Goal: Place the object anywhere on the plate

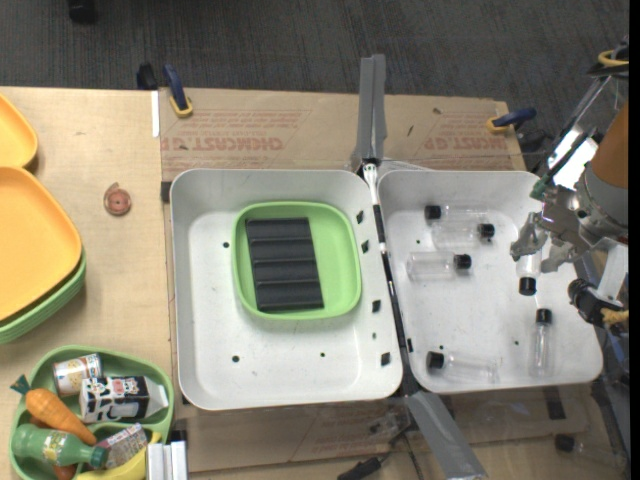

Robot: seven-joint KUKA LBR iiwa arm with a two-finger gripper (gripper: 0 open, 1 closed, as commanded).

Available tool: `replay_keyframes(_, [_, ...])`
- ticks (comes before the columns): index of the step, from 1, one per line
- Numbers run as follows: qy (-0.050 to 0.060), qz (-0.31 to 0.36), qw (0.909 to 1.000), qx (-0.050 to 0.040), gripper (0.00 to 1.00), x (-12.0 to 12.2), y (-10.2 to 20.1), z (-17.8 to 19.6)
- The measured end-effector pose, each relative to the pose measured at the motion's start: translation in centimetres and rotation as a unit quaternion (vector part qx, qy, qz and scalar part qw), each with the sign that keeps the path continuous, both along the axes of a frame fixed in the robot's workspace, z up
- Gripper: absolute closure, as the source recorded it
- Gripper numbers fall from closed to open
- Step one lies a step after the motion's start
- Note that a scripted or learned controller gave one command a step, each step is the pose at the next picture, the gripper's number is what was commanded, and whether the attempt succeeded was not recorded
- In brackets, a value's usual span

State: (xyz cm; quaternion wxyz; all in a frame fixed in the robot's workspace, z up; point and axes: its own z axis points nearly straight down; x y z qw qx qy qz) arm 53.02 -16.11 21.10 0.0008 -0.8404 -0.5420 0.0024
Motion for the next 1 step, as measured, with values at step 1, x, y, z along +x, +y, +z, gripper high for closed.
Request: replay_keyframes(1, [0.0, 0.0, 1.0, 0.0, 0.0, 0.0, -0.01, 0.01])
